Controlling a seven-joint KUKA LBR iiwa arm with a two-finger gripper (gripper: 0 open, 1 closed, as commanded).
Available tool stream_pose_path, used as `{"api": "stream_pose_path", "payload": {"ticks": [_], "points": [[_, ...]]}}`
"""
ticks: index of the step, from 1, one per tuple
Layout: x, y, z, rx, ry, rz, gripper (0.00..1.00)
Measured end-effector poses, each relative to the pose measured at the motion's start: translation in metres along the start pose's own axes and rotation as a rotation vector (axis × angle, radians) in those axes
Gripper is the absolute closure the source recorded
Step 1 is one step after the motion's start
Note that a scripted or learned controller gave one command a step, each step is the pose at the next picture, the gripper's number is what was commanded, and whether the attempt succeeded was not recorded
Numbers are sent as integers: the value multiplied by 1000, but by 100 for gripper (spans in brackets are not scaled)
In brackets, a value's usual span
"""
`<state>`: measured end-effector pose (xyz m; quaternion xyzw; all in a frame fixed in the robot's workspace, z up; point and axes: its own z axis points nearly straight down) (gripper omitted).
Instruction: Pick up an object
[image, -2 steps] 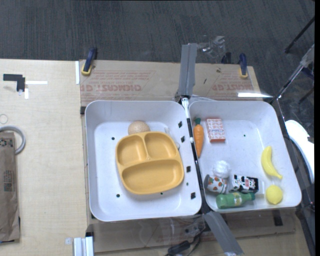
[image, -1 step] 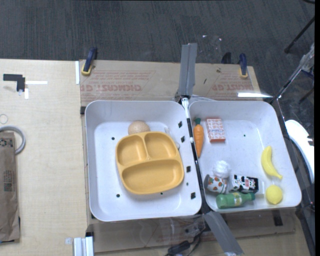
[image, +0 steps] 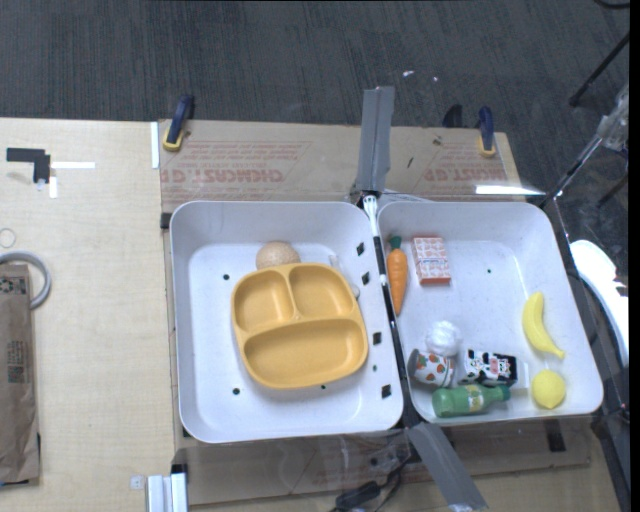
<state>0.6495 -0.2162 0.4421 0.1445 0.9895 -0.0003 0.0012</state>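
Gripper: honestly we can't tell its state from this shot, so we're not calling it spread or pinched on anything.
Right edge: we see a pale blurry shape (image: 598, 265) hanging over the right bin's rim, too smeared for us to say what it is.
Pickable stuff: all of it is lying in the bins, nothing lifted as far as we can see.
Left bin (image: 195, 330): holds a yellow divided plate (image: 300, 325) sitting about in the middle, three compartments, all facing up.
Beige round thing (image: 277, 254): tucked against the plate's far edge, touching it; could be an egg or a bun, we can't tell which.
Right bin (image: 560, 245): this is where most of the objects are.
Carrot (image: 397, 276): lies along the left wall of the right bin, green end pointing far.
Red-and-white box (image: 431, 260): just right of the carrot, near the far side.
Banana (image: 541, 325): over by the right wall, well apart from the carrot.
Lemon (image: 548, 388): near-right corner, just nearer than the banana.
Green bottle (image: 470, 400): lying on its side along the near wall.
Spotted cup (image: 435, 360): just beyond the bottle, white top on it.
Cow-print item (image: 490, 367): right beside the cup, also just beyond the bottle.
Cardboard sheet (image: 240, 160): under the far edge of both bins, held by two blue clamps (image: 180, 120).
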Motion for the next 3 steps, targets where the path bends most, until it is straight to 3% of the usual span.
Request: {"api": "stream_pose_path", "payload": {"ticks": [1, 3], "points": [[14, 5, 0, -1, -1, -342, 100], [-10, 5, 0, -2, -4, -1175, 100]]}}
